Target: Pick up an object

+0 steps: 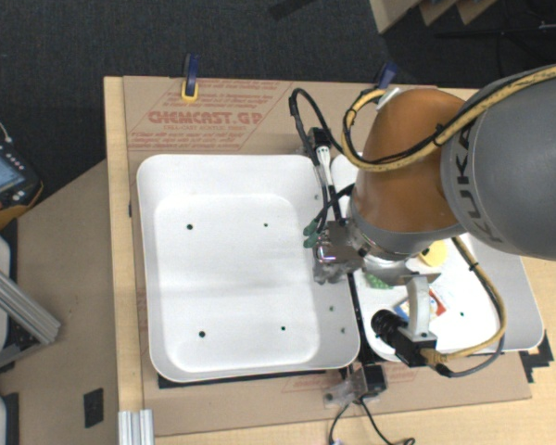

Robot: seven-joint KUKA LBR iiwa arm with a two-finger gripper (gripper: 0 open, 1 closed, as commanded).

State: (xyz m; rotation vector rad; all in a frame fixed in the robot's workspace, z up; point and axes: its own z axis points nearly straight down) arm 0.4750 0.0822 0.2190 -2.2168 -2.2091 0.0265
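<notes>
Camera view, left bin (232, 267) bare white, right bin (510, 313) mostly hidden under the arm (463, 174), small colourful objects (431, 258) inside, tool (389, 281) lowered there, grip state unclear.

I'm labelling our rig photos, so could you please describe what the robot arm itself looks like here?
The large rounded grey arm link bears dark lettering and joins a glossy orange band above a silvery metal wrist section. A yellow-and-black cable loops across the orange band, and thin black wires trail beside it.
</notes>
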